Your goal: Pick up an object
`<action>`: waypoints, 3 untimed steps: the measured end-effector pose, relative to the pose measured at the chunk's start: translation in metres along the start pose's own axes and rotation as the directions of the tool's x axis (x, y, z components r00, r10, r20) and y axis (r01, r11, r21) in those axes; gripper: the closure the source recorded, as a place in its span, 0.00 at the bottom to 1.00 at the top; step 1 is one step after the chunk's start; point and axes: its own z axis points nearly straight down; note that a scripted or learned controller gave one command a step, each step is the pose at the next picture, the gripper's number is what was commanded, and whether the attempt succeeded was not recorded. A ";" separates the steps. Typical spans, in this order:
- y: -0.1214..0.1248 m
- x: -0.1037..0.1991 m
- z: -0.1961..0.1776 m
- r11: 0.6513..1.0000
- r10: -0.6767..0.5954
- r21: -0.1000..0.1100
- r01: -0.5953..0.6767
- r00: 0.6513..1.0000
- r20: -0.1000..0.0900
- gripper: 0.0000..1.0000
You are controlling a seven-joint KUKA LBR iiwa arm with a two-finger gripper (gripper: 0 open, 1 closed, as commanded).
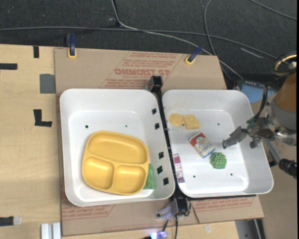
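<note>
In the right bin (pixel 239 185) lie a green knobbly toy (pixel 218 160), a red-and-white packet (pixel 201 144), two tan cracker-like pieces (pixel 185 121) and a slim pink-and-white packet (pixel 177 166) against the left wall. My gripper (pixel 239 144) hangs over the bin's right side, above and to the right of the green toy. It is open, with one finger (pixel 232 139) pointing down-left towards the packet, and nothing sits between the fingers. The orange band of the arm (pixel 287 96) shows at the right edge.
The left bin (pixel 72 108) holds a yellow divided plate (pixel 115 162) with a green item (pixel 150 177) wedged at its right side. A black divider strip (pixel 162 133) separates the bins. Cables run across the dark area behind.
</note>
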 end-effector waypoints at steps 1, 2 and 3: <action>0.003 0.000 -0.007 1.000 -0.004 -0.012 0.004 1.000 0.003 0.00; 0.004 -0.009 0.044 1.000 -0.003 -0.008 0.003 1.000 0.002 0.00; 0.008 -0.017 0.100 1.000 -0.003 -0.009 0.003 1.000 0.002 0.00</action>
